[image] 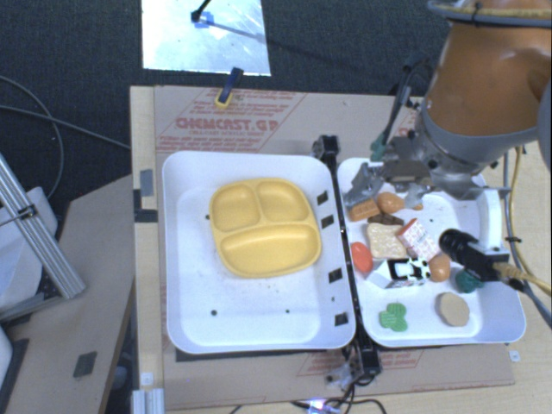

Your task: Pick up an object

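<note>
Grey arm [448, 158] – orange band [492, 67] (bulbous) – black cables.

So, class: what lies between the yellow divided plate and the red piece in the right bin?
In the camera view, between the yellow plate and the red piece: bare left bin floor, then the black clips.

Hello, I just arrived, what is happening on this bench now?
A robot arm reaches in from the right, with its hand low over the far left part of the right bin. That bin holds a heap of small toy foods, such as a green piece and a tan round one. The hand is beside an orange-brown piece; nothing is seen lifted yet. The left bin holds a yellow tray.
</note>
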